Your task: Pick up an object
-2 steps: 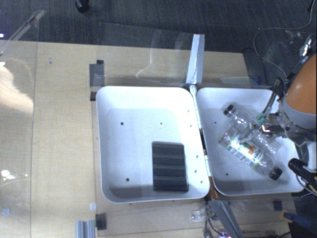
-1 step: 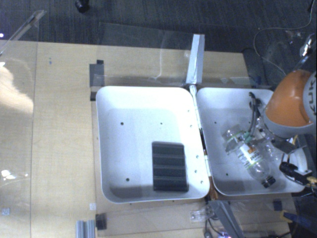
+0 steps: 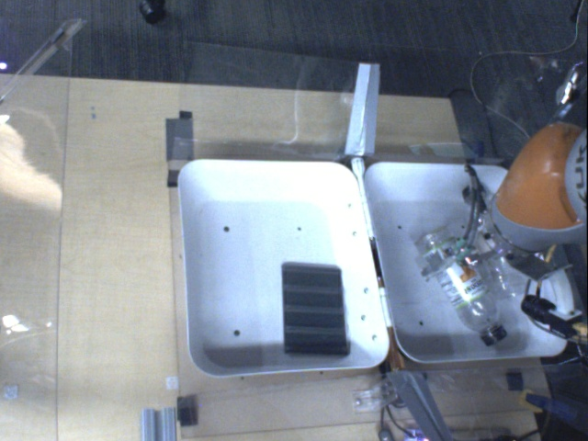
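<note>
A clear plastic bottle [image 3: 462, 288] with a printed label and a dark cap lies on its side in the right bin [image 3: 404, 209], its cap pointing toward the front right corner. My gripper [image 3: 478, 246] hangs low over the bottle's upper end, below the orange band of the arm; the wrist and cables hide how it meets the bottle. A black ribbed rectangular block [image 3: 314, 308] lies flat in the left bin [image 3: 239, 200], near its front right part.
The grey arm body covers the right bin's right side. A metal post [image 3: 362, 118] stands behind the seam between the bins. Black brackets sit at the left bin's outer corners on the wooden bench.
</note>
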### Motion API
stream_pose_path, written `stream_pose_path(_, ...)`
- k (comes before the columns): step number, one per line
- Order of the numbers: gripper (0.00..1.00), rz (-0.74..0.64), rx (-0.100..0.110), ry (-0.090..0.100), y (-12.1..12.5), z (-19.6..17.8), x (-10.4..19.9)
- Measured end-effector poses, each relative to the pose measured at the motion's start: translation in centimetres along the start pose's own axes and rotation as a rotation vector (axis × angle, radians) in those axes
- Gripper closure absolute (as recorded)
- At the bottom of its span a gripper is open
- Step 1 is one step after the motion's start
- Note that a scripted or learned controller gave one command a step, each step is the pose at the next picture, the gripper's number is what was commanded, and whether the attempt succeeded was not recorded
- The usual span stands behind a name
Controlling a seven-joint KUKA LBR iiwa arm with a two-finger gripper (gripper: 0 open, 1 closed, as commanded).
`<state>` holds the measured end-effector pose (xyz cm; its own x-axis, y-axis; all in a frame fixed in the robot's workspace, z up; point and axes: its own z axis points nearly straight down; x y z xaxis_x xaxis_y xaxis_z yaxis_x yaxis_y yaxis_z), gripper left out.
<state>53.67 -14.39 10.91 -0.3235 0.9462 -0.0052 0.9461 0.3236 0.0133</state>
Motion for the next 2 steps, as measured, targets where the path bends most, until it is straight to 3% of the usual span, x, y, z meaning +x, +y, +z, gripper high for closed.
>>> stream_pose_path(1, 1.00, -0.120, 0.003, 0.003, 10.7, -7.7, 6.4)
stream_pose_path(2, 1.00, -0.249, 0.006, 0.004, 13.1, -12.9, 6.3)
